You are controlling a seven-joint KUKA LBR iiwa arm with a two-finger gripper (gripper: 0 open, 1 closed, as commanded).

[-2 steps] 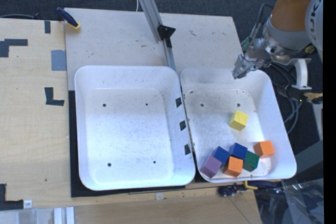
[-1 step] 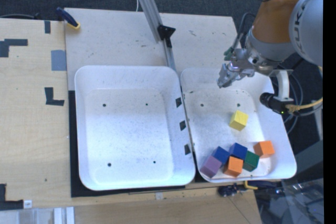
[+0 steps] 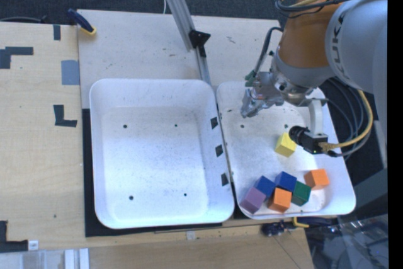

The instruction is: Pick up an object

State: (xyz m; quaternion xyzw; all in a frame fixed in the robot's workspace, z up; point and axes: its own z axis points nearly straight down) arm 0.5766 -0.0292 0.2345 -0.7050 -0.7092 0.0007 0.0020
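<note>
Seen from above, the grey arm's jaws [image 3: 252,104] hang over the upper part of the shallow white right-hand bin [image 3: 252,148], nothing between them; whether they are apart or together I cannot tell. The small yellow cube [image 3: 284,145] lies lower right of them, apart. Purple [image 3: 254,199], blue [image 3: 265,185], orange [image 3: 281,199] and green [image 3: 301,193] cubes cluster along the bin's lower edge. Judged: the approach step is in hand; the next move calls for a descent over one cube.

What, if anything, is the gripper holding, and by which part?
Nothing visible: the gripper hangs over bare floor of the right bin, apart from the yellow cube.
</note>
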